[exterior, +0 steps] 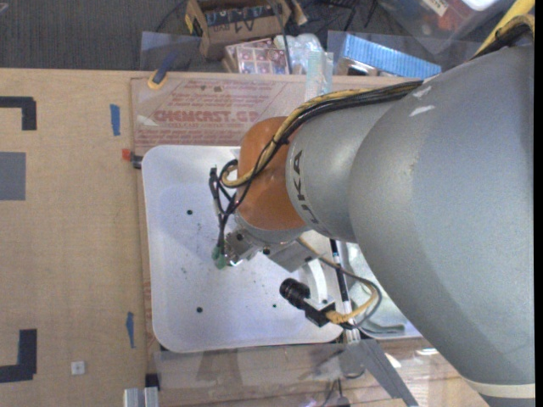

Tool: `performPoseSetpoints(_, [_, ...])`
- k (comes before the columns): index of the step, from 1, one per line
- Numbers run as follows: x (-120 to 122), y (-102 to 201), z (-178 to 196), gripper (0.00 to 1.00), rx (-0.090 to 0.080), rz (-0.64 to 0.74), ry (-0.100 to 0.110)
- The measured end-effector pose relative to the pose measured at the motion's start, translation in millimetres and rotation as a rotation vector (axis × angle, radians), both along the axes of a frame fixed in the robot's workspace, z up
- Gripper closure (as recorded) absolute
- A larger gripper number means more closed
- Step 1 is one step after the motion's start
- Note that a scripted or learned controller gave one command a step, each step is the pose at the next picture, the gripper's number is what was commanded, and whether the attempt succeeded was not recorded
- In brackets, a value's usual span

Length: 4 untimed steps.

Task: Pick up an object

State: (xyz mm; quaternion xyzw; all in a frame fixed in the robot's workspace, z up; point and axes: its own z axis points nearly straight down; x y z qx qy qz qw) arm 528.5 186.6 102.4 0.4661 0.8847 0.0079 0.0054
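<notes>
My grey arm with its orange band (pixel 267 176) reaches from the right over the left white bin (pixel 174 219) and hides much of it. The gripper (pixel 231 249) hangs low over the bin's middle, seen from above, with its tip mostly hidden by the wrist. A small green piece (pixel 221 261) shows right at the gripper's lower left end. Whether it is a loose object or part of the tool is unclear. A few tiny dark specks (pixel 199 309) lie on the bin floor.
A black plug on cables (pixel 297 293) hangs from the arm over the bin's lower right. A wooden board with red lettering (pixel 195 113) lies behind the bin, with boxes and clutter beyond it. Bare bench top (pixel 68 227) spreads to the left.
</notes>
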Motion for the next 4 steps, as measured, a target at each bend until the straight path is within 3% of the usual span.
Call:
performPoseSetpoints(1, [-4,9,-11,1.0,-0.004,-0.247,0.003])
performPoseSetpoints(2, [56,-5,-11,1.0,-0.003,0.046,0.005])
performPoseSetpoints(3, [12,29,-10,1.0,-0.003,-0.02,0.004])
performPoseSetpoints(4, [42,-1,-9,1.0,0.001,-0.256,0.019])
